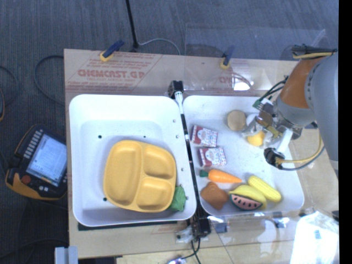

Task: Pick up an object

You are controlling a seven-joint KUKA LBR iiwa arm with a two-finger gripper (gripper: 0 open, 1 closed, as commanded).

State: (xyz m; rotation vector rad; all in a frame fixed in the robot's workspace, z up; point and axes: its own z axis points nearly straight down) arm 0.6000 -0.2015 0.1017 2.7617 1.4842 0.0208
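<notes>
**Arm low over the right bin, beside a small yellow piece**

Two white bins sit side by side on the table (82, 73), a brown board printed with red lettering. The left bin (88, 120) holds one yellow divided tray (140, 175), with one green item (179, 199) peeking out from under its lower right corner. The right bin (291, 194) holds the toy food: two red-and-white packets (208, 146), one orange carrot (224, 176), one brown piece (214, 195), one watermelon slice (245, 202), one banana (248, 192), one corn cob (265, 187), one tan round piece (237, 120) and one small yellow piece (255, 139).

The end effector (268, 126) hangs over the upper right part of the right bin. The small yellow piece lies just beside it, on its lower left side — touching or nearly so, though whether it sits between the fingers cannot be told, nor whether the end effector is released or clenched. The tan round piece lies near it to the left. The rest of the food is grouped lower in the bin, well apart from it.

Two clamps, one blue-and-yellow (111, 49) and one at the top middle (225, 59), grip the board's far edge. The floor is grey carpet (55, 15) — a handheld pendant with a lit screen (41, 161) lies there to the left, with cables trailing nearby.
</notes>
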